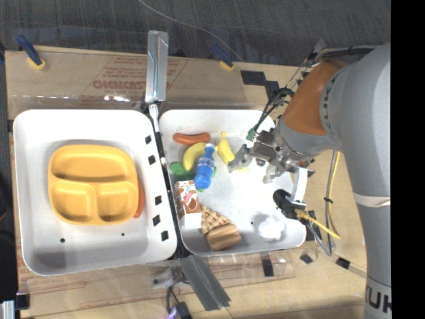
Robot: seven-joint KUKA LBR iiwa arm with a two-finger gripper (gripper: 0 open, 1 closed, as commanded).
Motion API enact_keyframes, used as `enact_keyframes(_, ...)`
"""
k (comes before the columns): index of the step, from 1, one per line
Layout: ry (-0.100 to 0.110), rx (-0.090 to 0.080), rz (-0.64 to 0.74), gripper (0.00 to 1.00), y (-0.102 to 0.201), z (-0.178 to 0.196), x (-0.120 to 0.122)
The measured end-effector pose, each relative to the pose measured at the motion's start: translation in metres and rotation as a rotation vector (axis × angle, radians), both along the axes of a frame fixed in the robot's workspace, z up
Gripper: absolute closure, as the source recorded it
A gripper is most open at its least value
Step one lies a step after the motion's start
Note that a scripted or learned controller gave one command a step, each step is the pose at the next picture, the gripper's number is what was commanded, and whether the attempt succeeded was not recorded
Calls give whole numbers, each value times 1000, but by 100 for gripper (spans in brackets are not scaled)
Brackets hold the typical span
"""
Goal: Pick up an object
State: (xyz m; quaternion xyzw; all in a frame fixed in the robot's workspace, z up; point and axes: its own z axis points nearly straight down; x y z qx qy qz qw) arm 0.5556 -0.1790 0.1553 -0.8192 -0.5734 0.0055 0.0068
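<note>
The two-finger metal gripper (255, 166) hangs over the right white bin (232, 198), fingers spread, pinching nothing. A small yellow plastic banana (226, 149) lies just beside it (near the blue plastic bottle (204, 168)).

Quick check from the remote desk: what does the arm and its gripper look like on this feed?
The arm is bulky, smooth and grey with an orange band above the wrist. The gripper is grey metal, with dark cables and a yellow cable running nearby.
</note>
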Motion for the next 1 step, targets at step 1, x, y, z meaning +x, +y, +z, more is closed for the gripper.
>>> enact_keyframes(1,-16,-3,167,0,20,-20,49)
